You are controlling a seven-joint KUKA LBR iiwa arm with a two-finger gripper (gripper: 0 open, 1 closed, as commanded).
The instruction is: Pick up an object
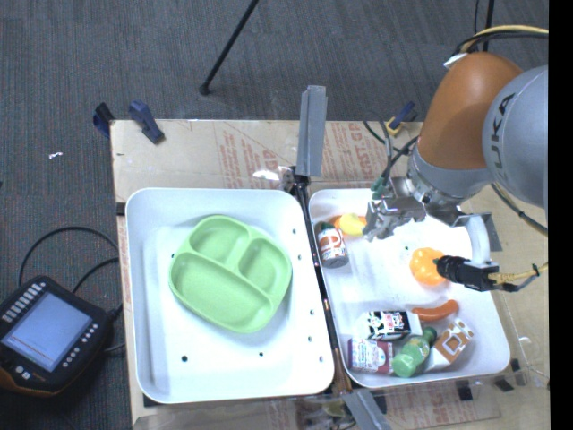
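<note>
We see a small can point(332, 245) with a red label and pale top lying in the right bin point(498, 325), hard against its left wall, its long axis running roughly toward and away from us. The jaws point(383, 219) hang just right of it, above a yellow fruit point(352, 224) — whether released or clenched we cannot tell. The table point(210, 155) is cardboard-topped, over dark grey carpet point(107, 43); the left bin point(143, 330) bears a green divided plate point(231, 272).

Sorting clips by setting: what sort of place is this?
Likely a robotics lab bench: a grey-and-orange robot arm over two shallow white bins, a handheld control pendant on carpet, clamps.
</note>
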